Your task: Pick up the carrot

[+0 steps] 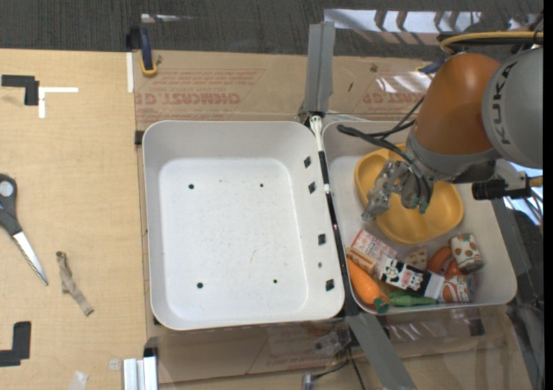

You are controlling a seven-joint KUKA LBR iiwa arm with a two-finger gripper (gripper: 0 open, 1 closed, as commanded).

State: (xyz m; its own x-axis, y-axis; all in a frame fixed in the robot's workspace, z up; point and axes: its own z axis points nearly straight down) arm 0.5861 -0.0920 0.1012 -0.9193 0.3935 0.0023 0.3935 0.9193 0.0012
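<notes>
Mirrored red lettering runs across the brown cardboard sheet [216, 86] at the top centre of the frame, behind the bins; it cannot be read with confidence. On the grey arm [510, 111] at the upper right, the letters "KU" show in black on the casing beside the orange band.

The left shallow white plastic bin [155, 233] fills the middle of the frame. The right shallow white plastic bin [505, 289] holds a yellow plastic bowl [441, 211], a small red-and-white printed carton [373, 250], a black-and-white patterned box [404, 276], a white cup with orange spots [465, 252] and the orange carrot with green top [371, 290].

The claw [396, 194] hangs over the yellow bowl's left part, its metal fingers [380, 198] spread somewhat apart with nothing between them. The carrot lies at the lower left corner of the right bin, below the claw in the frame and apart from it, with the red-and-white carton between them.

On the desk [69, 207] at the left edge of the frame lie grey-handled scissors [17, 228].
</notes>
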